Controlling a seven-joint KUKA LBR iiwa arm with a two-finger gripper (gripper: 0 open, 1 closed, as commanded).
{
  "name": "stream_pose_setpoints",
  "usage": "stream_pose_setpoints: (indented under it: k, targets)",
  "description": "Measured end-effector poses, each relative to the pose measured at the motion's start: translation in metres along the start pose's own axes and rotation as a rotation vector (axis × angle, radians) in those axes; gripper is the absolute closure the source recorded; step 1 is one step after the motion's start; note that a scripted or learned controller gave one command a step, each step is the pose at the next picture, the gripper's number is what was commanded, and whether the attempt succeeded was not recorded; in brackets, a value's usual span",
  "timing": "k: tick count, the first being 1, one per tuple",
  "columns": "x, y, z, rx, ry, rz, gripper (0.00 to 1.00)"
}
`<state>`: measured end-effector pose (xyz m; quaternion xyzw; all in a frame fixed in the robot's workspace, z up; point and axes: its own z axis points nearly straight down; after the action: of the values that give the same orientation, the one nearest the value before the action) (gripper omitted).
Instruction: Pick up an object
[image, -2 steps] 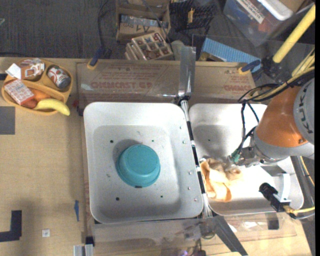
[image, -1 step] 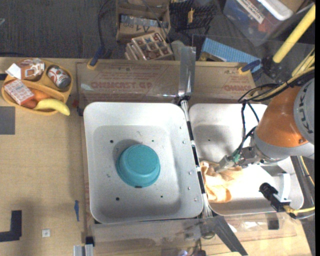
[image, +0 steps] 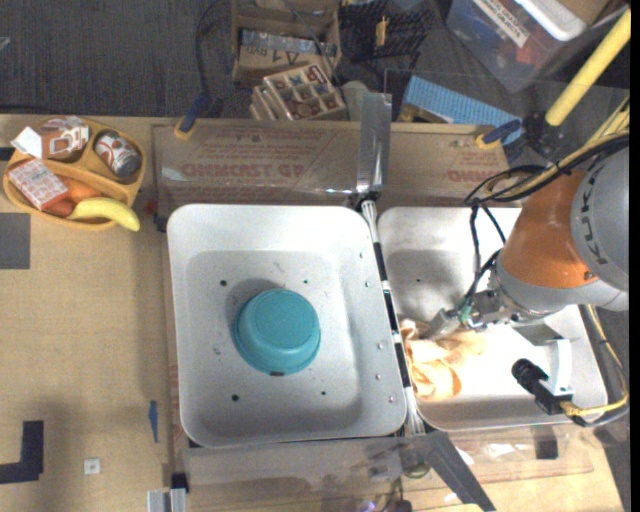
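1. Nearest the camera, in the right bin (image: 560, 415), lies a pale orange-and-cream object (image: 437, 362), soft and crumpled looking, perhaps cloth or a limp toy, against the bin's left wall near the front corner
2. The gripper (image: 447, 320) sits just above that object's far edge, touching it or nearly so; how far the jaws stand apart I cannot tell, and nothing is visibly held between them
3. To do this step well, my judgement is that the gripper should come down over the thickest fold, not the thin edge, close fully, then lift straight up, clear of the dividing wall
4. A limp thing may slip or trail, so a slow lift seems wise
5. Further left, the left bin (image: 200, 240) holds a teal bowl (image: 278, 331), round and upturned, near its middle and well apart from the gripper
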<state>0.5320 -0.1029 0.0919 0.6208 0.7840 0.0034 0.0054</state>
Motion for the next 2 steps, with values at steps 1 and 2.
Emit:
stream_pose_setpoints:
  k: [1,2]
  targets:
    - [0.006,-0.025,-0.001,-0.007,-0.002,0.060,0.00]
    - [0.005,-0.025,-0.011,-0.009,0.000,0.064,1.00]
